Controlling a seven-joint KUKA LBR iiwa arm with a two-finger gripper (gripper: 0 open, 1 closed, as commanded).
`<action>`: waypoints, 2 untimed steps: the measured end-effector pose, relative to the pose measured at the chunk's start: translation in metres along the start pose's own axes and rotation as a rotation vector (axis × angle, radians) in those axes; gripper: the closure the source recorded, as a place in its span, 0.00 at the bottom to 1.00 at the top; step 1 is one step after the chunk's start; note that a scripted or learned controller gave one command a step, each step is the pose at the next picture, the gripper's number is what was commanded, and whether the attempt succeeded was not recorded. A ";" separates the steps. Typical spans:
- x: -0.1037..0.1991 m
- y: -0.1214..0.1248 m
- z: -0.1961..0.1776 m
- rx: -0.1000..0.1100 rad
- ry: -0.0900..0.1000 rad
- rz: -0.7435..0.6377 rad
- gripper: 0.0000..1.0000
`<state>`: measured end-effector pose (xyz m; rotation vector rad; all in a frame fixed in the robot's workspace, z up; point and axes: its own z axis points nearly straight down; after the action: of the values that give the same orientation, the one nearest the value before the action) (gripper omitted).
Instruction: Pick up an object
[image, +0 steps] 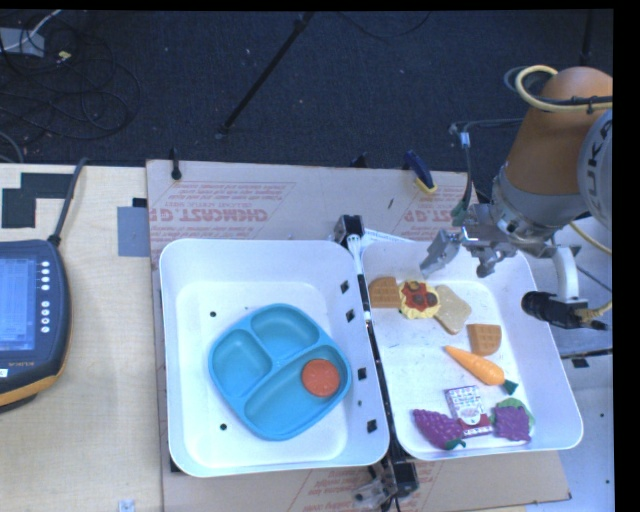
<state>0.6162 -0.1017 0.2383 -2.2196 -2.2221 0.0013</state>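
My gripper (463, 258) hangs open over the far edge of the right bin (560, 400), with nothing between its fingers. Just below it in that bin lie a brown round bread piece (384, 292), a yellow and red pizza toy (418, 299) and a tan slice (453, 309). Nearer the front are a toast square (484, 339), an orange carrot (474, 365), a small pink and white packet (464, 402) and two purple grape bunches (437, 428) (511, 419).
The left bin (190, 290) holds a blue divided plate (265, 375) with a red disc (321, 376) in one compartment. A teach pendant (25, 310) lies on the bench at far left. A blue clamp (421, 172) sits on the cardboard behind the bins.
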 end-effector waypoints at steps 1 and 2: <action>0.000 -0.042 0.158 0.005 0.002 0.003 0.00; 0.015 0.030 0.151 0.000 -0.001 -0.001 0.00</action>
<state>0.6457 -0.0862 0.0875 -2.2194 -2.2236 0.0016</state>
